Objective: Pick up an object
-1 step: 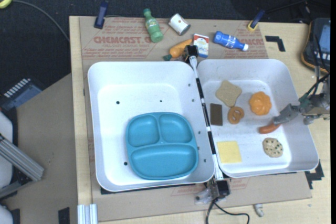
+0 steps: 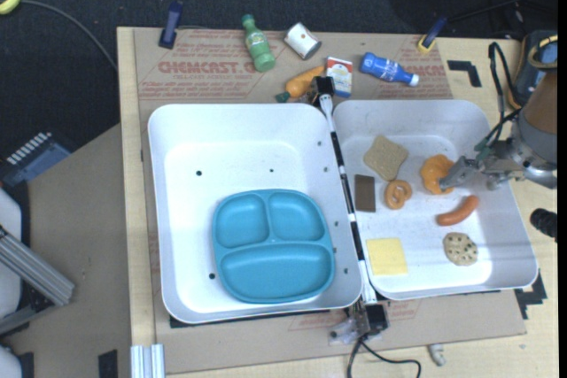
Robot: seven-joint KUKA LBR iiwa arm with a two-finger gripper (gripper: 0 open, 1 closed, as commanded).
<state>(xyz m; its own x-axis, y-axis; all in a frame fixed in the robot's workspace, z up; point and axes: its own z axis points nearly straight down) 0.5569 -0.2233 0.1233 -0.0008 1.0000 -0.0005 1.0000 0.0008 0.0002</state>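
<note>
Several food pieces crowd the right-hand shallow white bin (image 2: pixel 496 274), where the arm's two-finger pincer (image 2: pixel 454 175) sits beside a rounded orange food piece (image 2: pixel 433 172), grip state impossible to tell, so it may nudge the orange piece aside or clip the red sausage (image 2: pixel 457 209) nearby.

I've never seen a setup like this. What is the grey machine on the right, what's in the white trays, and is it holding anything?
One camera looks down at a slant on a bench. The grey machine is a robot arm reaching in from the right; its gripper sits by an orange toy food piece, though I cannot tell whether it grips it. The right bin holds toy food: a bread slice, pretzel, sausage, cookie, cheese slice and a brown piece. The left bin holds a blue divided plate.
</note>
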